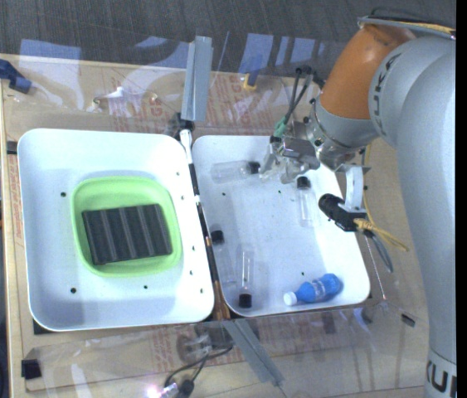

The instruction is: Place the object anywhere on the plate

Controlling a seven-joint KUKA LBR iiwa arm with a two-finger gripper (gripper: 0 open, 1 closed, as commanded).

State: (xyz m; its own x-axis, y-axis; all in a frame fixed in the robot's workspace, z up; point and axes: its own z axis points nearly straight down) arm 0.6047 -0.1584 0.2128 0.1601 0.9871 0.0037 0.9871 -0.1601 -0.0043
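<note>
Although the gripper (287, 157) hangs over the upper part of the right bin (345, 284), its metal parts blur together from this height, and whether the jaws stand apart or together cannot be told; nothing shows clamped in them. Just beside it lies a clear vial (231, 170) with a dark cap. Another clear vial (245, 279) rests near the bin's front edge, and the blue bottle (317, 289) lies in the front right corner. Over in the left bin (42, 156) sits the green plate (92, 197), carrying a dark ribbed block (125, 233).
</note>
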